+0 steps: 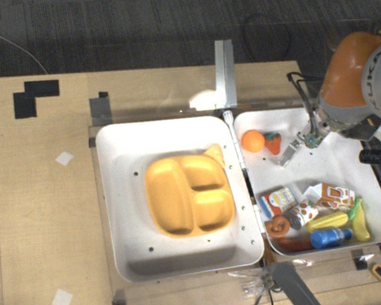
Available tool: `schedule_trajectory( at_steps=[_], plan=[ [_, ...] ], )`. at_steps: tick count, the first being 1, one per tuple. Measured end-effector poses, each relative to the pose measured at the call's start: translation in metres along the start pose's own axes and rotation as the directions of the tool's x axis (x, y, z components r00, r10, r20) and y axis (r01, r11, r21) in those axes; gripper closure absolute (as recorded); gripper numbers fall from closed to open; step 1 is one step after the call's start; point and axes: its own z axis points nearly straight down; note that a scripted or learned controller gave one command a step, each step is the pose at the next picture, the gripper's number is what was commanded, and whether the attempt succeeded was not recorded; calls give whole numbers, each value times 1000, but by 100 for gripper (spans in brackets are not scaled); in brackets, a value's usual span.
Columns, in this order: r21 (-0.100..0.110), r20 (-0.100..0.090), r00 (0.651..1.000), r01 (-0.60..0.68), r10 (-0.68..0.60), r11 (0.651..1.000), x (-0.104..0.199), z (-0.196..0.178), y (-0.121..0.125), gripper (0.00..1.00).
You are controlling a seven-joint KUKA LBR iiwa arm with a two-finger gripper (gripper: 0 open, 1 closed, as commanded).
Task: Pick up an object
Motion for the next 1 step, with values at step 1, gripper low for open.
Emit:
schedule_trajectory(
  at_steps=[1],
  plan=[
    [14, -14, 993, -118, 119, 993, -19, 0, 22, 0]
  ],
)
